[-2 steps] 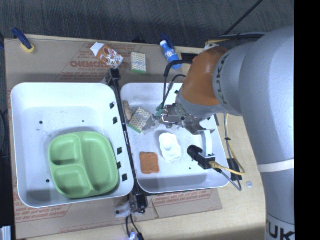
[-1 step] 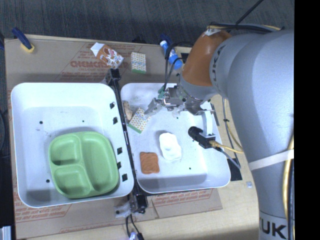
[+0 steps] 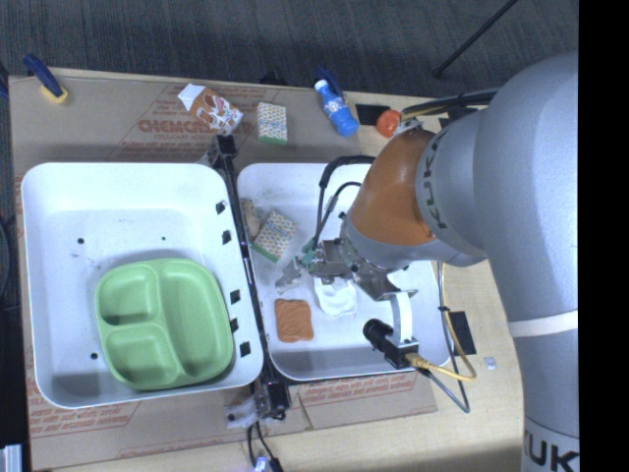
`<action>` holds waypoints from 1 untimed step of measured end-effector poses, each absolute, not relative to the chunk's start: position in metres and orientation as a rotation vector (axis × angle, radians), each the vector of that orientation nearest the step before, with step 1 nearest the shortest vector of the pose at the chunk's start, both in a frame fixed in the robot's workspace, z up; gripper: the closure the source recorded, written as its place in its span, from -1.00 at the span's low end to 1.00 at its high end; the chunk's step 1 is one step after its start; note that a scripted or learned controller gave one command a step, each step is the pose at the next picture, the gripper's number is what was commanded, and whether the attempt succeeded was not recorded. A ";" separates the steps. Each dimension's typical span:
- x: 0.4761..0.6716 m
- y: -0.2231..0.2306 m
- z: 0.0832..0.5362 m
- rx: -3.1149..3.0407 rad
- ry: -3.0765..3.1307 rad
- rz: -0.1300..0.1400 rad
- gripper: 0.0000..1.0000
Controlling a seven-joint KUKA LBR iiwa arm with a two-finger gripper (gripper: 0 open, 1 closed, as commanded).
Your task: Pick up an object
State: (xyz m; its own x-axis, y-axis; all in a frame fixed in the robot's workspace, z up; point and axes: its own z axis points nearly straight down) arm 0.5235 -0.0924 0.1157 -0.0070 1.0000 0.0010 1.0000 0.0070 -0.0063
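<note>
Your pincer [image 3: 330,273] hangs low in the right bin [image 3: 324,354], directly over a white item [image 3: 338,301] near the bin's middle. The wrist's bulk hides its tip, so you cannot tell whether it is open or closed. That white item looks like your target, judging by how the arm lines up above it, but nothing shows it gripped.

Just to its left an orange-brown pad [image 3: 293,320] lies flat, with a small grey scrap [image 3: 289,276] above that and a patterned packet [image 3: 274,233] near the left wall. That loose spread probably lets you come down on one piece without dragging its neighbours.

The left bin [image 3: 118,209] carries a green divided plate [image 3: 162,323], well apart from the action. Both bins sit on a cardboard-covered surface [image 3: 128,136], with black clips [image 3: 236,298] along their shared edge.

On the far side lie a blue bottle [image 3: 337,109], an orange ball [image 3: 388,122], a small pale box [image 3: 272,123] and a red-and-white packet [image 3: 209,109], all outside the bins. Beyond them is dark carpet [image 3: 246,18].
</note>
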 end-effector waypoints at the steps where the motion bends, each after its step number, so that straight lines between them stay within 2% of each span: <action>1: 0.601 -0.130 0.115 -2.215 -2.227 0.001 -1.00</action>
